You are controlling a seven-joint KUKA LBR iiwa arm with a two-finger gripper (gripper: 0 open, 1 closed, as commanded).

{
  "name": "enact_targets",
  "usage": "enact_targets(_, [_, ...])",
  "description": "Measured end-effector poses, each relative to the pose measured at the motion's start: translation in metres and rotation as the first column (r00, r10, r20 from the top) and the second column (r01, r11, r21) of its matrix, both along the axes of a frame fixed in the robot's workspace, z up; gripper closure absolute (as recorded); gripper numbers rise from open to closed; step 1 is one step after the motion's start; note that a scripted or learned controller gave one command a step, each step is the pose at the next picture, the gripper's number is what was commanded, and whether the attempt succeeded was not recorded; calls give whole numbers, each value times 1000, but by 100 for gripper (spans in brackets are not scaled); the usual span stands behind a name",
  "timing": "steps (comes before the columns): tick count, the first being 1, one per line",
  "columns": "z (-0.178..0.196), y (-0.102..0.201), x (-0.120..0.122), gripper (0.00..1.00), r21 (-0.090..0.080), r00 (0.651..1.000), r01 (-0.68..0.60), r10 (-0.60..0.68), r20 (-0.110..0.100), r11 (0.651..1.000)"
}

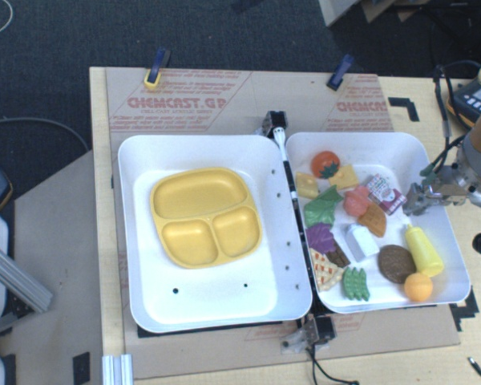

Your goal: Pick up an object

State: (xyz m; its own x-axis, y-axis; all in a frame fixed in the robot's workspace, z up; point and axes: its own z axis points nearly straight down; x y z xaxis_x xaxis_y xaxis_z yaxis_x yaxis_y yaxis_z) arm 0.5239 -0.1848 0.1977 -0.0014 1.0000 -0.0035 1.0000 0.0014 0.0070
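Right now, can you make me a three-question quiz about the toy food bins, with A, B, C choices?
1. Where is the yellow tray? A left bin B right bin C floor
2. How many sections does the tray have? A two B three C five
3. Where is the gripper? A above the right bin's right side B over the tray C over the waffle

Answers: 1 A, it lies in the left bin. 2 B, one wide, two small. 3 A, near the yellow bottle.

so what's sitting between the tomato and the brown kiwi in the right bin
In the camera view, between tomato and kiwi lie a pink piece, an orange piece and a white block.
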Motion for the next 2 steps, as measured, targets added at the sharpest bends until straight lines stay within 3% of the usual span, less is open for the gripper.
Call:
enact_targets(1, [29, 0, 1, 100, 1, 1000, 0, 0, -1, 1000])
enact_targets(2, [27, 58, 20, 100, 3, 1000, -5, 5, -3, 1000])
